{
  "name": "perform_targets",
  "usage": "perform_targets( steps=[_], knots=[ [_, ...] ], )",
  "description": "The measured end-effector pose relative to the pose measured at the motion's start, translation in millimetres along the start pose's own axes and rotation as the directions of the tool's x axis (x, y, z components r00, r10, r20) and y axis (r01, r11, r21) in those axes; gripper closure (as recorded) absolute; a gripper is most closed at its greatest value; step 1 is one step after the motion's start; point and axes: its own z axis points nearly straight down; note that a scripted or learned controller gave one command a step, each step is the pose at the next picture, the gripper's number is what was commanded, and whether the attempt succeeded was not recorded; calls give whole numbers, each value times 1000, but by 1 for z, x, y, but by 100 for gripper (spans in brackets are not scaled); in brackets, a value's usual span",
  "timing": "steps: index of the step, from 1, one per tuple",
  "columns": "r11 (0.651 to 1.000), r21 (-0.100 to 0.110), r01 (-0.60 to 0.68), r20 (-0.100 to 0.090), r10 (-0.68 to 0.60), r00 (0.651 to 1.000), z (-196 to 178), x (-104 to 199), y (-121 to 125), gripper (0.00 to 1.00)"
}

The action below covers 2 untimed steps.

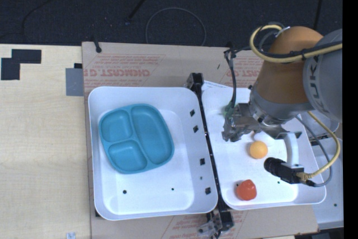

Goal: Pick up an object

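Two small things nearest, low in the right bin (pixel 232 173): a red rounded piece (pixel 246 190), tomato-like, close to the lower rim, and just above it in the frame an orange-yellow ball (pixel 258 149), both loose on the white floor and apart from each other. Further up, left of the ball and near the divider (pixel 202 131) between the bins, the gripper (pixel 232 130), down low over the floor of the bin, near the ball but seemingly not touching it. Spread wide or closed narrow: impossible to tell from this angle, and nothing seen held in it. Just above it a small greenish patch (pixel 230 113), too blurred to name. Judged on that: task not done, no object up off the bin. Gripper already down inside the bin; grasp and lift left to do, with the ball or the red piece as likely candidates. At about the same depth, in the left bin (pixel 140 193), a light blue three-compartment plate (pixel 136 137), flat toward the upper left of that bin, well apart from the gripper. Behind the gripper, at the right of the frame, the arm (pixel 291 70) with its orange band, and on the grey casing beside it dark letters, seemingly "KU", cut off. Under and beyond the bins a sheet of cardboard (pixel 128 61) with reddish print: upside down along the top, apparently "CHEMCREST", not certain; more of it by the lower edge, too small to read. Farthest, dark floor with a pale cable loop (pixel 176 28).
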Motion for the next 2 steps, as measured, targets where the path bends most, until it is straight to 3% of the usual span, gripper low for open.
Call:
perform_targets(
  steps=[2],
  knots=[
    [1000,0,1,0,-1,1000,13,120,8,100]
  ],
)
